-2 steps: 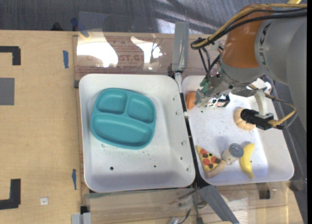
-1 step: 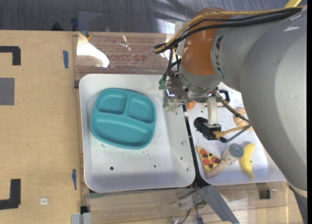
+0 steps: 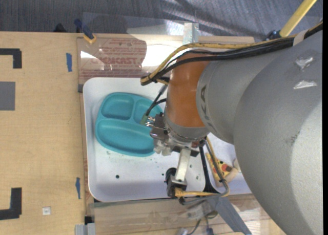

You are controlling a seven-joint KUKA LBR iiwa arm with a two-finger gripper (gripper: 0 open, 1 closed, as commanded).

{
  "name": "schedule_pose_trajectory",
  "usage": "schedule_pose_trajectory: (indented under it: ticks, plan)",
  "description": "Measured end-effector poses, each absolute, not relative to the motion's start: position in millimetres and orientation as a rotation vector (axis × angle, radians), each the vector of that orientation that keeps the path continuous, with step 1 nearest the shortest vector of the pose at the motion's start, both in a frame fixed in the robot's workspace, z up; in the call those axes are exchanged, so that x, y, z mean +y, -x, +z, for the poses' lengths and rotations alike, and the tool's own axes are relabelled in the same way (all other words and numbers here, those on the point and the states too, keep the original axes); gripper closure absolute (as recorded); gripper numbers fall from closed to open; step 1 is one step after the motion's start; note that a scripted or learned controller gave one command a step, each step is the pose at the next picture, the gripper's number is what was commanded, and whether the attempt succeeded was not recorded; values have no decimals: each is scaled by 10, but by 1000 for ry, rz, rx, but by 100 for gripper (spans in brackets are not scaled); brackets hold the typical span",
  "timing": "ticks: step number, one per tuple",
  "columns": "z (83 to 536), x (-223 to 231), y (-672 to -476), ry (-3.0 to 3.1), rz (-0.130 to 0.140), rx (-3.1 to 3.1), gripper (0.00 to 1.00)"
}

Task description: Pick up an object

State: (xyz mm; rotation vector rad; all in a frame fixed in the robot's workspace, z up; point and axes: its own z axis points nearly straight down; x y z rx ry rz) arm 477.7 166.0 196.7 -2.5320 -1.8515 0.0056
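A turquoise plastic meal tray with three compartments [image 3: 120, 126] lies flat in the left shallow white plastic bin [image 3: 102, 184], towards that bin's far left part. Two smaller wells sit along its far side and one long well along its near side. The two-finger gripper [image 3: 161, 137] hangs at the tray's right edge, where the rim of the tray runs in under the wrist hardware. Whether they touch cannot be told, since the orange band and the thick grey arm [image 3: 266, 126] cover that spot from above. Whether the gripper is open or closed cannot be told either, and nothing can be seen in its hold.

The bin floor near the tray is bare white, save for a small dark speck [image 3: 117, 176] on the near side, well apart from the tray. Beyond the bin's far rim lies a clear plastic sheet with red printing [image 3: 119, 55]. To the left stretches the brown cardboard-coloured bench top [image 3: 41, 126], marked with black corner shapes and bits of blue tape. The arm hides most of the right side of the scene.
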Motion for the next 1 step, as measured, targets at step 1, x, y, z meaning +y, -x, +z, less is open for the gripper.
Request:
schedule_pose_trajectory:
  ticks: [1]
  plan:
    - [1215,2085,-4770,2962,14,-1041,100]
